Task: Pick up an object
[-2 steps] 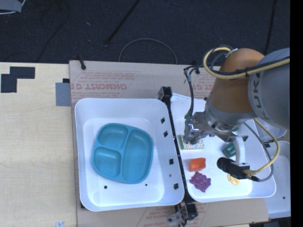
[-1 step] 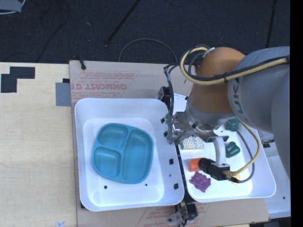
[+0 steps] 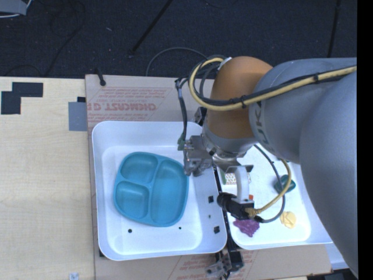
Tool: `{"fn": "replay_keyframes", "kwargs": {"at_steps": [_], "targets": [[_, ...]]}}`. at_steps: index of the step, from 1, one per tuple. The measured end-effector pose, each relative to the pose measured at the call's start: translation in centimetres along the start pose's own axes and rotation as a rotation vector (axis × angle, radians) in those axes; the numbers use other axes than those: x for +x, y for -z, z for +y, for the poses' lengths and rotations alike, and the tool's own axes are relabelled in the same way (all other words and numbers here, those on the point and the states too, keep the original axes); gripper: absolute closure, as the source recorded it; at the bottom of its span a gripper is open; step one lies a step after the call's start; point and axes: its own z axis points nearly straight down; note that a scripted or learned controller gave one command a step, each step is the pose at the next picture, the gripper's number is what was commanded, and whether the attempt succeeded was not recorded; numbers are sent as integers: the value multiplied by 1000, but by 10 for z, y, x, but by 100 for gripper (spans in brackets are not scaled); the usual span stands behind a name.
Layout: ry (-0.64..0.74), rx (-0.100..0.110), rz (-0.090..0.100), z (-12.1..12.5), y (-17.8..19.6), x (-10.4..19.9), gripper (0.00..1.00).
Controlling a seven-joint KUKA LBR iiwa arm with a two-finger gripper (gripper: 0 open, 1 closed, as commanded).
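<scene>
Above left bin (image 3: 106, 174) | fingers (image 3: 194, 162) beside blue tray (image 3: 150, 188) | opening: cannot tell

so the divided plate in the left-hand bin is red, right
Not quite. The divided plate is blue, not red, as the camera view shows. The rest holds: it lies in the left-hand bin.
</scene>
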Motion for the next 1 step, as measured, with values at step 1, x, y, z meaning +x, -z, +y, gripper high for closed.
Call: {"fn": "replay_keyframes", "kwargs": {"at_steps": [1], "targets": [[-2, 1, -1, -1, 0, -1, 0]]}}
